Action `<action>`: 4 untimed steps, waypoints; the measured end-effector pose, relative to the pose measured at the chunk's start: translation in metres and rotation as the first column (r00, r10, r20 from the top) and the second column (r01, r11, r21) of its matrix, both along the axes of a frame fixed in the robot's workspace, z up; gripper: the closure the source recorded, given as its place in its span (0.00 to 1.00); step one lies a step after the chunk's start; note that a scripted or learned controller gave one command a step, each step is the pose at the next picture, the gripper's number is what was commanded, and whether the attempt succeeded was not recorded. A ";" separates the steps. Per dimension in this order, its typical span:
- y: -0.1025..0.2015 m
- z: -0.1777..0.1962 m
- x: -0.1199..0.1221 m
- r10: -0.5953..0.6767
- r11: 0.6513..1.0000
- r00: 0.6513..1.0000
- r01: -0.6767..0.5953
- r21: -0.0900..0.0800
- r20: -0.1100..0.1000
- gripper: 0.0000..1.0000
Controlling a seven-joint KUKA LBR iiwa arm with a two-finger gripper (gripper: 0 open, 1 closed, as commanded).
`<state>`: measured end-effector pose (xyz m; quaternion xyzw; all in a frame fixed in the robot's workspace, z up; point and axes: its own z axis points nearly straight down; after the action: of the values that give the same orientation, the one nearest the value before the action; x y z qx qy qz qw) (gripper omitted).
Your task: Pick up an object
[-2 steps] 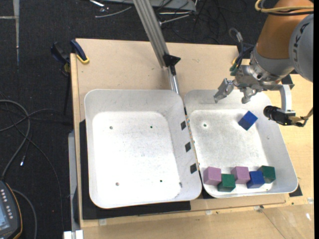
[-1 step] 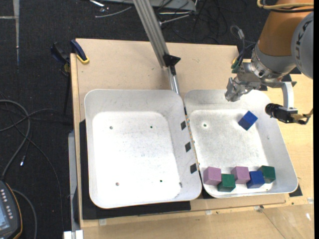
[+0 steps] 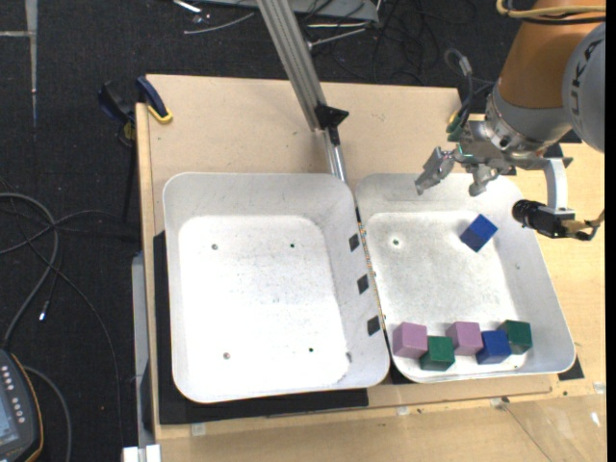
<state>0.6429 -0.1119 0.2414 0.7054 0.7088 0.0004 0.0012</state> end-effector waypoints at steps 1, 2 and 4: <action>-0.086 0.012 -0.008 -0.012 1.000 1.000 0.012 -0.004 0.001 0.00; -0.087 -0.119 -0.018 -0.002 1.000 1.000 0.002 -0.007 0.020 0.00; -0.088 -0.128 0.011 -0.002 1.000 1.000 0.003 -0.011 0.031 0.00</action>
<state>0.6537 -0.1996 0.1139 0.7062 0.7078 0.0074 0.0160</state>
